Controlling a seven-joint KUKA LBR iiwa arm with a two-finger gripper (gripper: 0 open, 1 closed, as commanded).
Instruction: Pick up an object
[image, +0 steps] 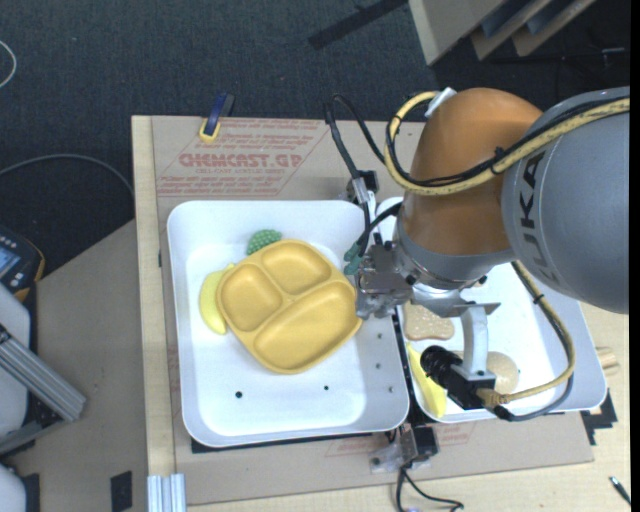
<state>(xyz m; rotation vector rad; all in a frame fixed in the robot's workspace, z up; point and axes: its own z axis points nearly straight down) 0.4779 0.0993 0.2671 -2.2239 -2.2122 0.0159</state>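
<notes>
The yellow divided plate (287, 305) lies in the left bin (190, 330), just beside the gripper (372, 285). Can't tell how its jaws stand. The arm (480, 190) hangs low over the divide between the bins.

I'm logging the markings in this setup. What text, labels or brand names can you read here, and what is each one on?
"CHEMCAST GP", red print, partly blurred, on the brown board under the bins.
The smaller red lines around it are too blurred to read.
Large letters on the grey arm are cut off, likely part of "KUKA".
</notes>
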